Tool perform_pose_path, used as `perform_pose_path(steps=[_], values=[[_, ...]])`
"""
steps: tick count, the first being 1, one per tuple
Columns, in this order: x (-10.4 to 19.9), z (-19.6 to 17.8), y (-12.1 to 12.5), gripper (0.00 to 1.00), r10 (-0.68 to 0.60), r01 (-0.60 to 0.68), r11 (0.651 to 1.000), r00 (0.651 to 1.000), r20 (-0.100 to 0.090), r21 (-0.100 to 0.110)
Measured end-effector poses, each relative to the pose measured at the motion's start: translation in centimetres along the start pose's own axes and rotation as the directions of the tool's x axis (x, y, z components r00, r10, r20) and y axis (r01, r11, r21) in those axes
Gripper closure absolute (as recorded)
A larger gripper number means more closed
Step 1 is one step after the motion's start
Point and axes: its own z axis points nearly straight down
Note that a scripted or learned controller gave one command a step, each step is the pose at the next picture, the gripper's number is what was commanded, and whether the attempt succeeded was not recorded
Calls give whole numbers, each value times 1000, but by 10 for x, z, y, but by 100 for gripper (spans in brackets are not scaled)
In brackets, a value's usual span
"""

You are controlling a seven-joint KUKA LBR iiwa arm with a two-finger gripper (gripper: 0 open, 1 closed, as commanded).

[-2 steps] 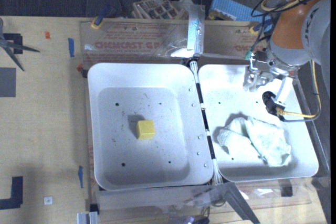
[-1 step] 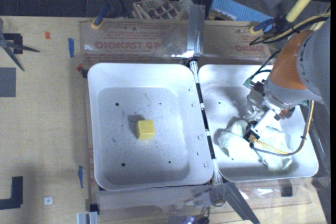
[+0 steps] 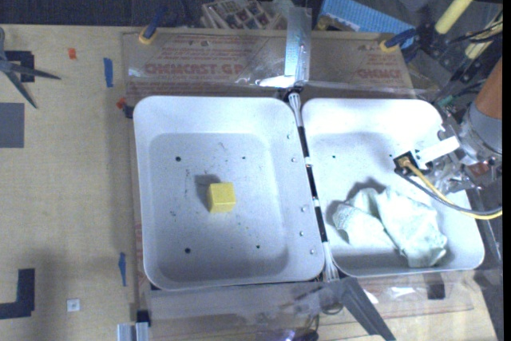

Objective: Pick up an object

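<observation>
A small yellow block (image 3: 222, 197) lies near the middle of the left bin (image 3: 160, 132). In the right bin (image 3: 359, 124), a crumpled white cloth (image 3: 393, 224) fills the front part. My gripper (image 3: 465, 172) hangs at the right bin's right edge, just above and to the right of the cloth. The wrist hides its tip, and nothing can be seen held in it.
A metal divider runs between the two bins. Behind them sits a cardboard sheet (image 3: 207, 68) under plastic wrap, held by clamps. The arm (image 3: 489, 120) comes in over the right bin's far right rim.
</observation>
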Motion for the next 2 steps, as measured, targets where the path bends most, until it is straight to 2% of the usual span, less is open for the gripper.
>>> perform_pose_path(steps=[1,2], values=[[69,-94,-18,100,-120,120,993,993,-1,-1],[29,-115,-78,100,201,-201,980,980,2,2]])
